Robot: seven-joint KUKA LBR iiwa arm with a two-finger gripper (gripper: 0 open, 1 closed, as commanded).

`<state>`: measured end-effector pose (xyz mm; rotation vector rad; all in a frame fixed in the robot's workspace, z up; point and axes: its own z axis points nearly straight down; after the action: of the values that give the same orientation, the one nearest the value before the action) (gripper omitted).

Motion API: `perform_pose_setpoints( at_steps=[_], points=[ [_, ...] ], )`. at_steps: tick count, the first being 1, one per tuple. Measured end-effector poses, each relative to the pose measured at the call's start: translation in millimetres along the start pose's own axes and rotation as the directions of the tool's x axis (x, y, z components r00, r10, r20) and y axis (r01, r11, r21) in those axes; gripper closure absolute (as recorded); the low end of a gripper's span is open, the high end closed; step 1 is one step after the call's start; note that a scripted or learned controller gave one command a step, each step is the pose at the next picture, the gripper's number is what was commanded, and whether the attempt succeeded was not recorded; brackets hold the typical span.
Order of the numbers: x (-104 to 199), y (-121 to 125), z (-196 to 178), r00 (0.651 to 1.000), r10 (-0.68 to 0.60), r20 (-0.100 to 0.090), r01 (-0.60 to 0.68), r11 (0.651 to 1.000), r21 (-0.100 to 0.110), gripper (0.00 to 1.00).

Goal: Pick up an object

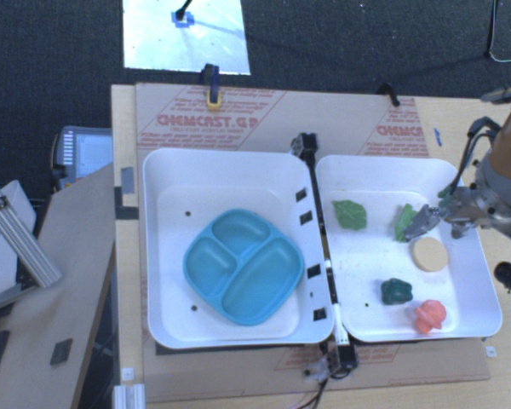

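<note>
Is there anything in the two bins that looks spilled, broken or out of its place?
Nothing stands out. The blue divided plate lies flat in the left bin, turned at an angle to its walls. In the right bin the small food pieces lie apart from each other, and none looks damaged. The gripper is beside the green piece.

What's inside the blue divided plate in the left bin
Nothing shows in the blue divided plate; all three compartments look bare. Whatever is beneath it in the left bin is covered.
</note>
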<state>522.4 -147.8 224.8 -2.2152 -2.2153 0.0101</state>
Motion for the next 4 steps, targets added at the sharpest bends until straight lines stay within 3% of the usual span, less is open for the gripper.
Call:
perform_pose_setpoints(
  at_steps=[1, 4],
  points=[
    [0.4, 2.5, -6.1, 1.000, -0.003, 0.002, 0.003, 1.000, -0.012, 0.00],
    [-3.1, 18.0, 133.2, 1.000, -0.001, 0.003, 0.001, 1.000, -0.014, 0.00]
  ],
)
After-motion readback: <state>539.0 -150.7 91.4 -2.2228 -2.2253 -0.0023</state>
